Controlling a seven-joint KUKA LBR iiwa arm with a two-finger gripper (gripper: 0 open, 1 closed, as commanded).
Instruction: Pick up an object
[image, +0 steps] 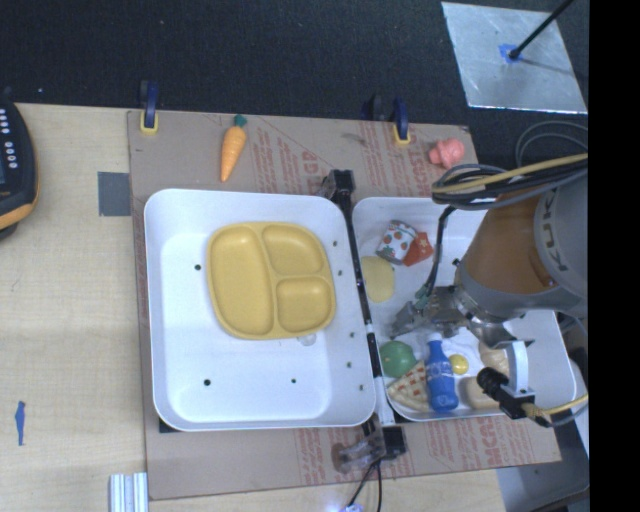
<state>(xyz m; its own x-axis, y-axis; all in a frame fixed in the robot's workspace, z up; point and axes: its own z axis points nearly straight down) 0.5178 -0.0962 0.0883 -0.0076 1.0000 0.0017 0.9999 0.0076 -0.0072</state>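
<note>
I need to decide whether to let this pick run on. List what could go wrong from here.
1. The right bin is crowded: the blue bottle, green ball and pizza slice lie close together, so the tool may nudge neighbours or catch two things.
2. The arm covers part of that bin, so anything beneath it goes unseen.
3. The tool hangs near the bins' shared wall and could strike it.

The arm (545, 235) comes in from the right edge of the frame, grey body bulking at centre right with its orange band (505, 262) just above the wrist. It leans down and leftward, wrist low in the right half. The gripper (420, 312) points toward the lower middle of the frame, dark metal parts bunched together there. Cables (500, 178) loop over the top of the arm.
</note>
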